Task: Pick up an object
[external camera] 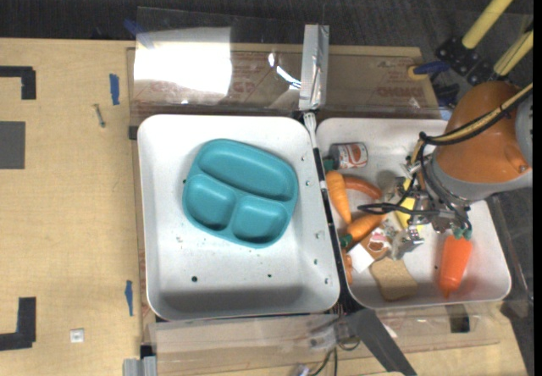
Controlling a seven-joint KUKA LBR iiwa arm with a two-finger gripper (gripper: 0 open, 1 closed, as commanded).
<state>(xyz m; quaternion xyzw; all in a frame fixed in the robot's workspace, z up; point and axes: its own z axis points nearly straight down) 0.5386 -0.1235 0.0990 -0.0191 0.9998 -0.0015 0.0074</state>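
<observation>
Single overhead view, both bins in frame. Left bin (165, 273): holds one teal divided plate (240, 190), three compartments, lying flat near the middle. Right bin (495, 277): cluttered with small toy items. Noted there: a large orange carrot (455, 260) with green top, lying near the right wall; two smaller orange carrots (339, 195) and (366, 225) by the left wall; a small can (348, 154) toward the far side; a tan cardboard-like piece (393, 279) toward the near side; a few small packets between these, too small to identify.

Gripper (423, 215) lowered into the middle of the right bin, amid cabling, just left of the large carrot. Opening of the fingers: cannot tell; tips lost in clutter and wires. Nothing seen held.

Handling judgement: large carrot looks like moulded plastic, likely light, stiff, smooth and a little slippery; tapered body, so best taken across the thick middle rather than the narrow tip or leafy end. Stands apart from the other items, so probably the cleanest target. Small carrots lie close to the bin wall, likely awkward to reach.

Writing: can label shows red and white, text unreadable. Faint printing on the cardboard backboard (373, 78) behind the bins, not legible.
</observation>
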